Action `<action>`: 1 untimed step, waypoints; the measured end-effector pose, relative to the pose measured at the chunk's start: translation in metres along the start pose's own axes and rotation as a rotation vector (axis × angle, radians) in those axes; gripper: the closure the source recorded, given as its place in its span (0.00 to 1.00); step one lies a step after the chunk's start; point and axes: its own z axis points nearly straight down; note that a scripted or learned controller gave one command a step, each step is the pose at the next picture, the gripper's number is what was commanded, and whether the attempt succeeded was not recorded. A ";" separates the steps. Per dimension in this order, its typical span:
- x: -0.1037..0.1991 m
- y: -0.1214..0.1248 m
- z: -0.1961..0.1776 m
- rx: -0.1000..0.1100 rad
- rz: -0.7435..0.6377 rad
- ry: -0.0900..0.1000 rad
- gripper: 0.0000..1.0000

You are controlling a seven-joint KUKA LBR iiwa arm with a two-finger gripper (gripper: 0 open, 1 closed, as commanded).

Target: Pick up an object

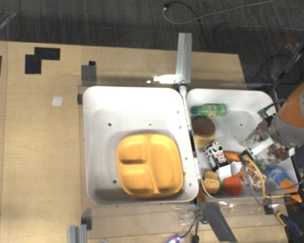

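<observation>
Two white bins sit side by side: the left bin (96,135) holds a yellow compartment tray (149,164). The right bin (233,96) holds a green bottle (209,110), brown round lid (203,127), cow-patterned box (215,154) and red tomato (233,185). The gripper (257,148) hangs over its right side.

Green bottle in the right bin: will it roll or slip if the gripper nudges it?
The green bottle lies on its side, so it probably rolls under a sideways push. Its surface looks smooth, perhaps slippery between fingers. It lies near the bin's far wall, apart from the other items, which may stop it.
</observation>
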 end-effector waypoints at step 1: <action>-0.028 -0.005 0.001 -0.009 0.256 -0.004 0.00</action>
